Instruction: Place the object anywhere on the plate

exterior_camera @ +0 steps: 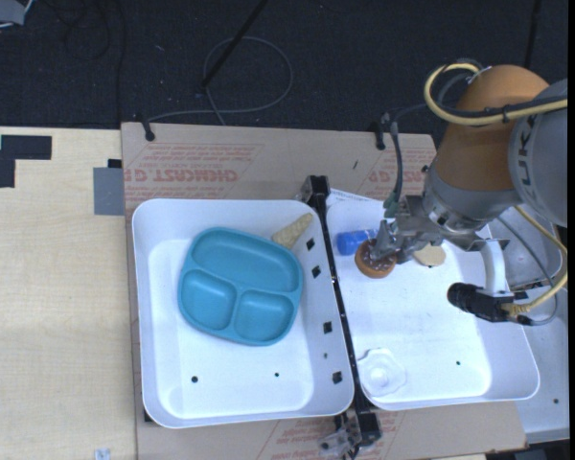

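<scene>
Reaching in from the right of the frame, the grey arm [489,151] with its orange band is hanging over the upper part of the right bin [441,353], and its hand [388,242] is pointing down just above a small round brown thing [374,262], perhaps a doughnut. That brown thing is lying on the bin floor near the upper left corner of the right bin, and the hand is sitting so close over it that I cannot tell whether the two are touching or whether the hand is gripping it. A blue object [350,242] is lying just to the left of the hand, near the black divider [331,295] between the bins, and a pale round piece [428,254] is showing just to the right of the hand. A clear lid-like thing [380,370] is resting near the lower edge of the right bin. Over in the left bin [163,372], the blue plate [240,286] with three sections is lying flat toward the middle, with a tan cone-shaped piece [292,230] sitting at its upper right rim. Both bins are resting on a cardboard sheet [220,166] on the bench [48,305].
</scene>
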